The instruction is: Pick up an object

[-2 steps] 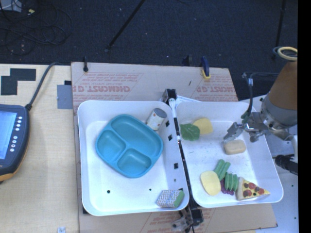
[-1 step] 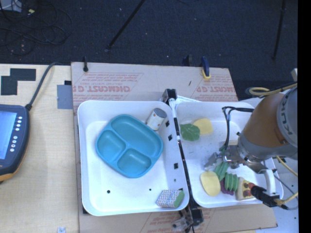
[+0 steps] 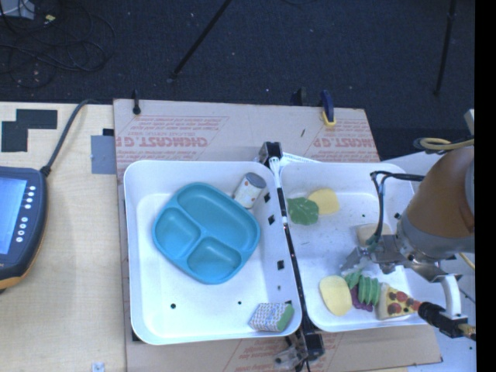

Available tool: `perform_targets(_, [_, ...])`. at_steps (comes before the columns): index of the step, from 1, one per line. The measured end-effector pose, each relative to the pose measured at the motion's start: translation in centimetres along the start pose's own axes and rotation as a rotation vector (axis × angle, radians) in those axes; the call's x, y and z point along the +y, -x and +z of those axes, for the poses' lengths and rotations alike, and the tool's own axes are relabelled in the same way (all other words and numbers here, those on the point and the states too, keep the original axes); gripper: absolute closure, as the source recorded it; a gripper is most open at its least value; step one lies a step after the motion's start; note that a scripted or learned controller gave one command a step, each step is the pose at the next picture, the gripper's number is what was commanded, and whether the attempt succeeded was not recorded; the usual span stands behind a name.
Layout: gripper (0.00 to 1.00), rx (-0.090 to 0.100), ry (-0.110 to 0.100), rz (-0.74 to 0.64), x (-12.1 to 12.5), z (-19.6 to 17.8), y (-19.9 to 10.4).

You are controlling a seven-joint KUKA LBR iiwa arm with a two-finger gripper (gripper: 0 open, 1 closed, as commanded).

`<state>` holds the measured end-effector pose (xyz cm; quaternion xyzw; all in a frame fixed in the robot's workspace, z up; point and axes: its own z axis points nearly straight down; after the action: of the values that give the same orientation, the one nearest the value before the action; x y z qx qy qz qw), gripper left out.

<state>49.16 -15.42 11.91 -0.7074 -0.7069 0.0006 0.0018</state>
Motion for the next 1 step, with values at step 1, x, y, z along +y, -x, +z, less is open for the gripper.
perform_targets(1, [0.0, 0.001, -0.001, 0.001, -1.72, 1.11, -1.08])
